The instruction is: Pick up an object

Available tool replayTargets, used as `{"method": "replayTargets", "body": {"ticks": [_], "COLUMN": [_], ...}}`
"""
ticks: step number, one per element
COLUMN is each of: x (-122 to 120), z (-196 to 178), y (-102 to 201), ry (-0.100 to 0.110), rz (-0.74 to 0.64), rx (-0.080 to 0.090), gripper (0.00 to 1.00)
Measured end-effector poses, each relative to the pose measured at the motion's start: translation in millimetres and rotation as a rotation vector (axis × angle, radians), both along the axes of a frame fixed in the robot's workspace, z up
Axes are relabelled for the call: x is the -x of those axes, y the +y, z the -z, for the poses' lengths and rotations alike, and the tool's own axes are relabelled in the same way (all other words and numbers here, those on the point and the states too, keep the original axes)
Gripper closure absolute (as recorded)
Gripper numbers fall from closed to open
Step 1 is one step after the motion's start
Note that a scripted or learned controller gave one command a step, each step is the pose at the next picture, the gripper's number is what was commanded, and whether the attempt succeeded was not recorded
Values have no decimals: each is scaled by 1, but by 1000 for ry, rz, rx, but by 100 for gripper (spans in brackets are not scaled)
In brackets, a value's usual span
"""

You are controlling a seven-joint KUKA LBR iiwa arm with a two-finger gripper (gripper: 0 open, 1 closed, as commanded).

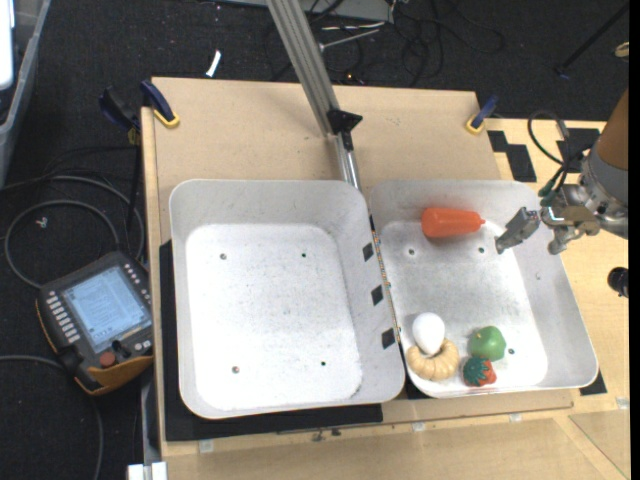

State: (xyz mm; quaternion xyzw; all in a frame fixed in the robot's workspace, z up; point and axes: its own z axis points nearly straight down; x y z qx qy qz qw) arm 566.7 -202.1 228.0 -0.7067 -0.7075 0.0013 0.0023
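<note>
The two-finger hand (535, 230) hangs over the right white plastic bin's (560, 313) right edge; how far it is open I cannot tell, and nothing shows between its fingers. The smooth orange carrot-shaped toy (452, 222) lies near the bin's far edge; a slanted approach could nudge it away.

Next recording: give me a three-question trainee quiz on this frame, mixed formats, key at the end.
1. True or false: the carrot lies in the left bin.
2. Multiple choice: which thing touches the white egg? A) carrot B) tan gourd C) green apple
3. Fill in: the tool is over the right bin's ____ edge, beside the carrot.

Key: 1 false, it lies in the right bin. 2 B. 3 far.
</note>
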Motion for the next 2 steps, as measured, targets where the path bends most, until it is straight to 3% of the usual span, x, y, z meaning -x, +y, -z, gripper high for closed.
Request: {"method": "replayTargets", "body": {"ticks": [1,2], "x": [-1,8], "z": [-3,58], "y": [0,-3], "ry": [-4,1], "rz": [-1,2], "rx": [1,0], "gripper": [0,0]}}
